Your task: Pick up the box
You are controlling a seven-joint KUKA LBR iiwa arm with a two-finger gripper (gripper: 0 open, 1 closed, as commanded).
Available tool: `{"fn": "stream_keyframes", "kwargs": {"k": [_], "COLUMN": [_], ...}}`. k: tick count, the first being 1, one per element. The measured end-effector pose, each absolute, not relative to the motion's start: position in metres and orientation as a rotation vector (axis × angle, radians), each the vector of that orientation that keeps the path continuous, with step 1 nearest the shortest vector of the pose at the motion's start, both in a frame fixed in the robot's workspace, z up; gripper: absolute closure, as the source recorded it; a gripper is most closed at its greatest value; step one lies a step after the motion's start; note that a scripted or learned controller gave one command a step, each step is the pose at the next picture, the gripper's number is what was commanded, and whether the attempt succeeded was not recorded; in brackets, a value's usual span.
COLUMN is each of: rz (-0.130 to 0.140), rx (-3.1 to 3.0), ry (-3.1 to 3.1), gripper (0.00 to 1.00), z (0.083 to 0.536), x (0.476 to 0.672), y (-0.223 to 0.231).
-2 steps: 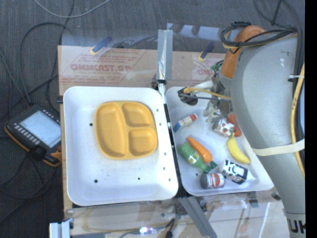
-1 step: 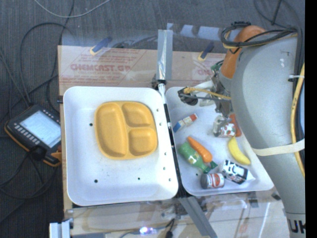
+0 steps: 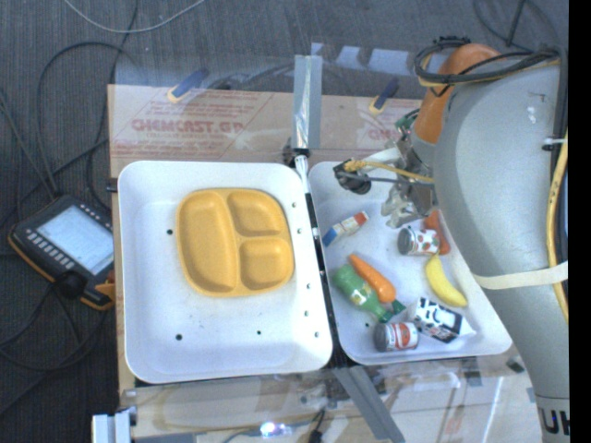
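The box [image 3: 437,318], a small black and white carton, lies on its side near the front right corner of the right bin [image 3: 323,275]. My gripper [image 3: 403,207] hangs over the back of that bin, beside yellow cabling, well behind the box and apart from it. A red and white can [image 3: 417,240] sits just in front of the gripper. The grey arm covers the bin's right side.
Near the box lie a banana [image 3: 445,282], a second can [image 3: 397,336], a carrot [image 3: 371,278] and a green bottle [image 3: 355,289]. A white tube [image 3: 343,227] lies by the divider. The left bin [image 3: 148,340] holds a yellow divided tray [image 3: 235,240].
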State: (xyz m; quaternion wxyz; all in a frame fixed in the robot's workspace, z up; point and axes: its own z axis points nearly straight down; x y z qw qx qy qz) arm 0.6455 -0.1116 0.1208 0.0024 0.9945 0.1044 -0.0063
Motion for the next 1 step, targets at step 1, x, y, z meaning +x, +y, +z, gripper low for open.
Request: {"fn": "stream_keyframes", "kwargs": {"k": [1], "rz": [-0.008], "rx": [3.118], "ry": [0.373], "gripper": [1.0], "z": [0.0941], "x": [0.6213], "y": [-0.1084]}}
